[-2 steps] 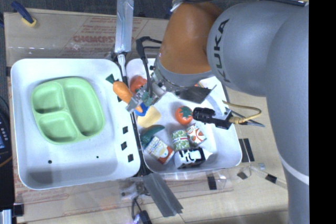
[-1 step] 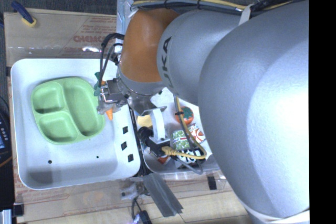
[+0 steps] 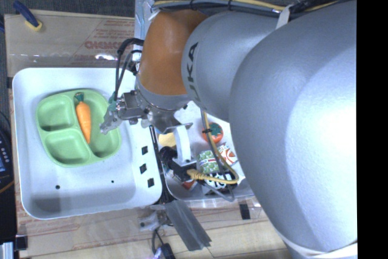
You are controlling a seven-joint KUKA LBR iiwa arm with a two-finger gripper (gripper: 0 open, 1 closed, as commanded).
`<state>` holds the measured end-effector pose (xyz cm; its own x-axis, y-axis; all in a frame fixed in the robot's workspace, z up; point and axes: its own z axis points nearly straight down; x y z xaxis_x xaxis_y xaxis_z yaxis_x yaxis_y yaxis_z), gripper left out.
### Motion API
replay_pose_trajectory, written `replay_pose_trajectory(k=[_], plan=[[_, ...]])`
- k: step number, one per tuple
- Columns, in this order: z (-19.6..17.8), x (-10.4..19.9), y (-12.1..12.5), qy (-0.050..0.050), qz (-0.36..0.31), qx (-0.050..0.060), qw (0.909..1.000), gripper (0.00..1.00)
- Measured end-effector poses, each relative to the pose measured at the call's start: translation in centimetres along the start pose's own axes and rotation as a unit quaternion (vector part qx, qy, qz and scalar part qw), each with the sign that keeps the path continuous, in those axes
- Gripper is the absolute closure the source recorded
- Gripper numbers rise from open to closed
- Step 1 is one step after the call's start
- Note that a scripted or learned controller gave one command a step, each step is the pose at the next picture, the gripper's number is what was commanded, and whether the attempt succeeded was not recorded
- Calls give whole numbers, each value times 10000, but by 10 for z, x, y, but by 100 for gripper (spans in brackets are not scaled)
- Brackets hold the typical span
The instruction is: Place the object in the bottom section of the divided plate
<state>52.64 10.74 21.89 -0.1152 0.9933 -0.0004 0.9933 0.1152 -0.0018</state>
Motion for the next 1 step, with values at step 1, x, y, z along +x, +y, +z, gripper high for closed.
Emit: replay_pose_trajectory(k=[1], plan=[[45,34,18,-4,-250,35,9997,0]])
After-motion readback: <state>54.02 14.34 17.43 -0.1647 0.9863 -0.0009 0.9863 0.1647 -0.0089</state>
